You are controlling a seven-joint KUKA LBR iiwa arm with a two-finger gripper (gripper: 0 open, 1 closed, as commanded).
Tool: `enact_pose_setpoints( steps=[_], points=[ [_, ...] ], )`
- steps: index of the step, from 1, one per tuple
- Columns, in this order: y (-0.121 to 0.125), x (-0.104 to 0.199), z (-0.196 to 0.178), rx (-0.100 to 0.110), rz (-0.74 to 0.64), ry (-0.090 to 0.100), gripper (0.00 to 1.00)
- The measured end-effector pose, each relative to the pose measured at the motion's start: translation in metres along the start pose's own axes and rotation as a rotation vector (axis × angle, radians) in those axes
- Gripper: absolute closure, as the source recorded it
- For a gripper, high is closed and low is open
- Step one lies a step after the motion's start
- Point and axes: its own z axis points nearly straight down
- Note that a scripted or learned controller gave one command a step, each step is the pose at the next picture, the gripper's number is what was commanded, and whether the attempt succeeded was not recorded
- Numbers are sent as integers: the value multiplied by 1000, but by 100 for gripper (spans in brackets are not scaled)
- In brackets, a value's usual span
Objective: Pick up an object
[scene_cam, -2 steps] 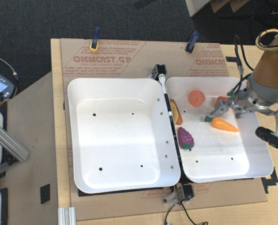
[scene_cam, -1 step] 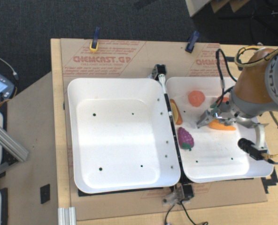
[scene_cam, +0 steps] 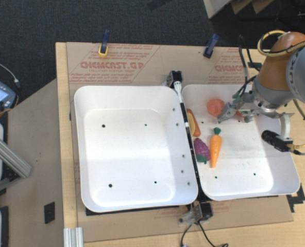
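Over the back of the right bin hangs my gripper, its grey fingers pointing left and down. A round pink-red fruit lies just to its left, close to one fingertip; whether they touch I cannot tell. Nothing shows between the fingers. An orange carrot with a green top lies mid-bin, in front of the gripper. A purple bunch of grapes sits left of the carrot. An orange-yellow elongated piece rests against the bin's left wall.
The left bin stands beside the right one, their rims meeting at a black clamp strip. Both sit on a cardboard sheet held by clips at the back. A black cable end hangs from the arm over the right bin.
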Motion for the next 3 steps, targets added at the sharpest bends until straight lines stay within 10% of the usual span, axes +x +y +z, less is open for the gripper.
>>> enact_pose_setpoints(
  steps=[1,2,3],
  points=[
    [-67,-8,-183,-9,5,-2,0],
    [-67,-7,-183,1,3,0,100],
    [-111,84,-278,-6,-8,5,100]
  ],
)
